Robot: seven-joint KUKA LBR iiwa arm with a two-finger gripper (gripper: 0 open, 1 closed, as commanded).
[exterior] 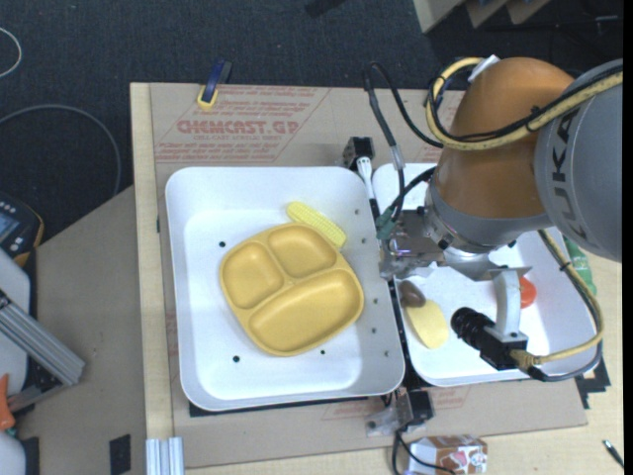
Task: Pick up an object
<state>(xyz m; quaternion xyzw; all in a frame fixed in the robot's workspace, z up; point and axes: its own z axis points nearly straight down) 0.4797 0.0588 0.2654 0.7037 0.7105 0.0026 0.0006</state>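
Pale yellow object (428, 323) lying in right bin (465, 369), beside brown piece (410, 293). Jaws (404, 265) hanging just above, state impossible to tell. Yellow divided tray (290, 287) sitting in left bin (198, 265).

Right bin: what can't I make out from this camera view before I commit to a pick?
- Gripper: the arm's orange and grey wrist covers it, so the state of its grip is unreadable.
- Right bin: the arm hides most of its floor.
- Small brown object: partly under the wrist; too small to identify.
- Red-orange object: a sliver past the gripper's grey bracket.
- Pale yellow piece: visible, identity unclear.
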